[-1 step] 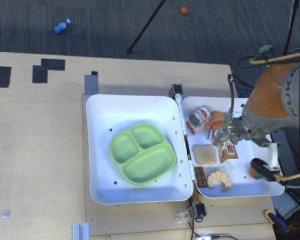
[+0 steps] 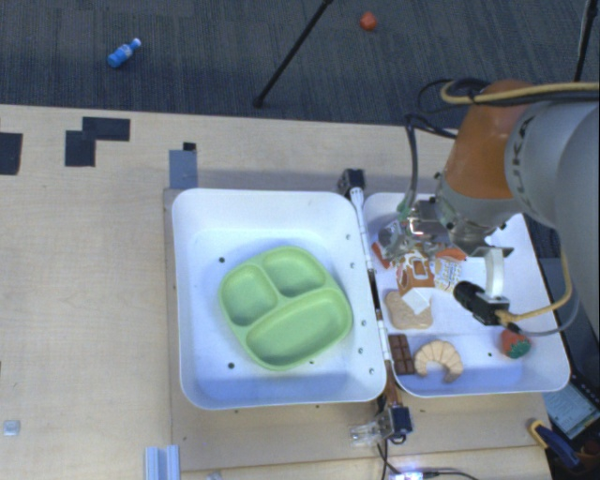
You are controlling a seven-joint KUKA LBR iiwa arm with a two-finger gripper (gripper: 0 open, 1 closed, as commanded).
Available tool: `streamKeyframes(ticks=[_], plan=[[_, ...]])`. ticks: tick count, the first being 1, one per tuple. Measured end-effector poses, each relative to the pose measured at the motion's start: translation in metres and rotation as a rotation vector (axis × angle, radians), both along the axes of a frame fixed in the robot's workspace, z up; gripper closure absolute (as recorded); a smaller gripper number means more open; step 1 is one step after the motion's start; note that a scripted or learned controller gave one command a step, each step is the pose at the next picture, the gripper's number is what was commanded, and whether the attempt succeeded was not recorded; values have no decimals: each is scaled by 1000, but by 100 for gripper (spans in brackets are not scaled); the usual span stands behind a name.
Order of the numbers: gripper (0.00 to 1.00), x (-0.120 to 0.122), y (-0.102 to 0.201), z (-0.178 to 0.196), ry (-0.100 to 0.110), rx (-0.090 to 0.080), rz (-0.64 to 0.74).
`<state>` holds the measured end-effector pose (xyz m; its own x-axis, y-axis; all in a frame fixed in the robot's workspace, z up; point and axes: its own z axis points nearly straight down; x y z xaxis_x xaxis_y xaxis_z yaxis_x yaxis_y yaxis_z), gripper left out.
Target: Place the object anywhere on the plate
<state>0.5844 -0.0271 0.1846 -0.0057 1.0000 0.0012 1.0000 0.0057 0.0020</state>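
You are looking down on a pale wooden bench (image 2: 84, 281) with black tape patches (image 2: 94, 139) near its far left edge. Beyond it lies dark blue-grey carpet (image 2: 206, 47), where a small blue bottle (image 2: 123, 52), a small orange object (image 2: 368, 20) and a thin black pole (image 2: 292, 53) rest.

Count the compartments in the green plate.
3. The green plate in the left bin has two small compartments along its upper edge, one left, one right, and one large compartment below.
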Motion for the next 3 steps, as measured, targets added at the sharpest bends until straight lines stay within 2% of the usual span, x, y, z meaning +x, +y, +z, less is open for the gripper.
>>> streamKeyframes(ticks=[1,2,3], plan=[[100,-53,32,0,1,0,0],[100,-83,47,0,2,0,0],[100,-37,46,0,0,-1,1]])
